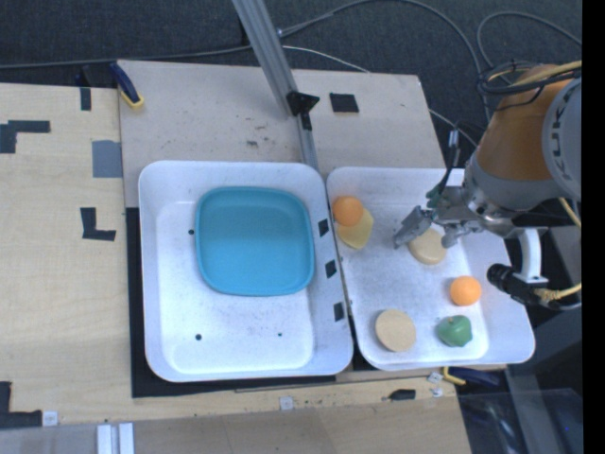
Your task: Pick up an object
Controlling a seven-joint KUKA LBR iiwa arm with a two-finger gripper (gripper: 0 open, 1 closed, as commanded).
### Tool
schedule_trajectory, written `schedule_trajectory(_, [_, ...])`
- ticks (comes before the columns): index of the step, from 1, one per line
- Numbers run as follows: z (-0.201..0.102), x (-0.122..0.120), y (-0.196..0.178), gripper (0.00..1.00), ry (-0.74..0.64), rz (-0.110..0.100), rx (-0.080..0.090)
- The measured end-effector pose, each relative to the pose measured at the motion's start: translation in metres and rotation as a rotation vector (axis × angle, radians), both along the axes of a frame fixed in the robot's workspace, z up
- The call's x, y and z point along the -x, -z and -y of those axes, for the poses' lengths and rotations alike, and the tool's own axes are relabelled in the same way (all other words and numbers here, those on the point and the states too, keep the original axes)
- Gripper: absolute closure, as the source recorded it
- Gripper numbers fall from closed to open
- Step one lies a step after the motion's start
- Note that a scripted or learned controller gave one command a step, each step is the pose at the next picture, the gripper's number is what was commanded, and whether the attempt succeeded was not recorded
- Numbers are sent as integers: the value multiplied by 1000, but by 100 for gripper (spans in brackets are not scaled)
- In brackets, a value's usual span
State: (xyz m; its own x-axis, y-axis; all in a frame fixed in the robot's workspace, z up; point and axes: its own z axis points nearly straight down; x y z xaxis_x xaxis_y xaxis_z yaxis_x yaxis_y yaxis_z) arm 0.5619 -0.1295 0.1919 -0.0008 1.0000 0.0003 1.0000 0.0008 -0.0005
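A pale wooden bench [57, 253] is bearing two white bins; the left bin [165, 339] is carrying one blue plate [253, 240]. The right bin [501, 348] is holding two orange balls, two tan discs, one yellow piece and one green piece [455, 330]. The gripper [430, 232] is spreading wide over the disc [428, 249] at the bin's middle, partly covering it.

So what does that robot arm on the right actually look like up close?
It is a thick, rounded grey arm with a broad orange band wrapped above the wrist. Part of some lettering shows on the grey shell. Thin dark cables loop around behind it. At its end sits a small gripper of dark grey metal, with slim jaws.
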Motion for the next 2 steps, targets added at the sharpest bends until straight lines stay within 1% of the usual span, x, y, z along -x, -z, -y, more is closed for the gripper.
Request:
schedule_trajectory(1, [2,3,63,0,1,-6,0])
schedule_trajectory(2, [2,3,104,0,0,0,1])
